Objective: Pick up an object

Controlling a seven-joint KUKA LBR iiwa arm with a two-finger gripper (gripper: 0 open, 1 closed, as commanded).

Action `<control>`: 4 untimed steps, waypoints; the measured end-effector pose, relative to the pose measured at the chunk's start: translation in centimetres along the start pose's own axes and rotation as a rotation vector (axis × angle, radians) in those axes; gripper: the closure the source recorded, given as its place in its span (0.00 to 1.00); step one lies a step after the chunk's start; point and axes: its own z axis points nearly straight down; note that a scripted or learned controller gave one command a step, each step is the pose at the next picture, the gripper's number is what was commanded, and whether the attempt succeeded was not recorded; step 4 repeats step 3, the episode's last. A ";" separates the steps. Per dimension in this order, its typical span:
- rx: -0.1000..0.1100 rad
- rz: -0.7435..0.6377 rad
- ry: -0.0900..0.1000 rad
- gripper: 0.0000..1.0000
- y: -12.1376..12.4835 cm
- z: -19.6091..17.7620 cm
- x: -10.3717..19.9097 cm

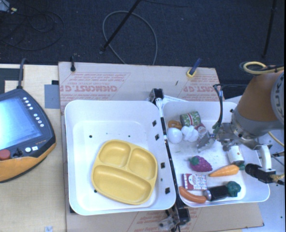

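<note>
Tool (206,141) low in the right bin (251,195), can't tell if it grips anything, just beside a white egg (174,135) and green can (190,119), purple toy (200,164) and carrot (224,171) nearby, yellow plate (125,171) in left bin (80,153)

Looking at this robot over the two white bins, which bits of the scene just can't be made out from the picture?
- Gripper, camera view: small and blurred against the toys, so the finger state is unreadable.
- Green can: label print too small to read.
- Red and white packet: print too small.
- Right bin: the arm covers its far right corner.
- Carrot: contact with the arm cannot be judged.
</note>
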 end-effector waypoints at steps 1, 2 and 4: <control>-0.012 0.007 -0.007 0.00 -4.1 5.9 4.3; -0.004 0.012 -0.001 1.00 -4.0 4.9 4.2; -0.014 -0.002 -0.004 1.00 -1.1 -4.6 10.6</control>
